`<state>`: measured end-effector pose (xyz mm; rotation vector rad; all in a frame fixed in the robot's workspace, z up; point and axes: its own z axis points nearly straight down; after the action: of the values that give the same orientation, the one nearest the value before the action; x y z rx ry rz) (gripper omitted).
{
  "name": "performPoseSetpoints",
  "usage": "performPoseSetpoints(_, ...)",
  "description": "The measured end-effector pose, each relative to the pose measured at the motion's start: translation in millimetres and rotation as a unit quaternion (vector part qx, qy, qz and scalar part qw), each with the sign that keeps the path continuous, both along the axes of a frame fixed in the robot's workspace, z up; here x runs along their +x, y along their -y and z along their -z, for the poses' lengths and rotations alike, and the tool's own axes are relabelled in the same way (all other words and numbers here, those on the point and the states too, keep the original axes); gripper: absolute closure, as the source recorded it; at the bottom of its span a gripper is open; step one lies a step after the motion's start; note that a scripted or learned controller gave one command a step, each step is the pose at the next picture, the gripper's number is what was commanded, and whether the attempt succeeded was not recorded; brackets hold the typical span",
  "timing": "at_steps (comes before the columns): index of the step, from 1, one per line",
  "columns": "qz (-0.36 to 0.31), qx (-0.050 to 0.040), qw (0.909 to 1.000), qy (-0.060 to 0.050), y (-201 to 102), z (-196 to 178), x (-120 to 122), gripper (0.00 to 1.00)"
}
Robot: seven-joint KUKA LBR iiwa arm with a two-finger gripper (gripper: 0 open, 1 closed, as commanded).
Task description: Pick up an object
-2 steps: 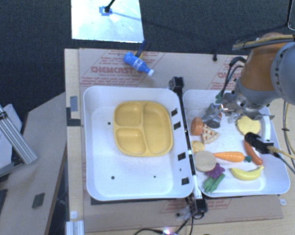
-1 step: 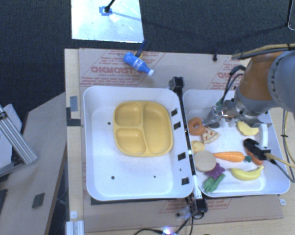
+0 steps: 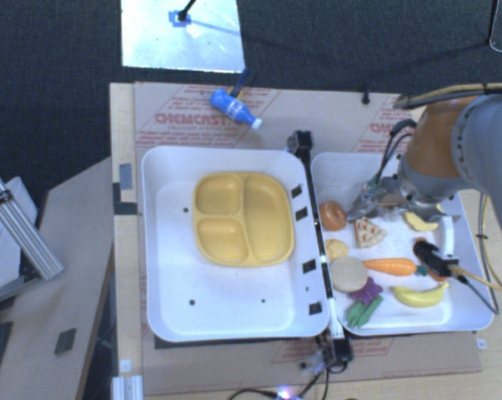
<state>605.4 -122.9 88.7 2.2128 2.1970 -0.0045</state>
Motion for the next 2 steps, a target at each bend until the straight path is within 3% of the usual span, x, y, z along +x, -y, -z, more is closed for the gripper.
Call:
performPoseSetpoints(1,-0.004,0.0086,0.9999,-0.004,-10.6,-7.8,-0.5,1.0)
performPoseSetpoints(2,-0.006,0.0091,0.9999,-0.004,-17.3,-64.1,-6.5,1.0)
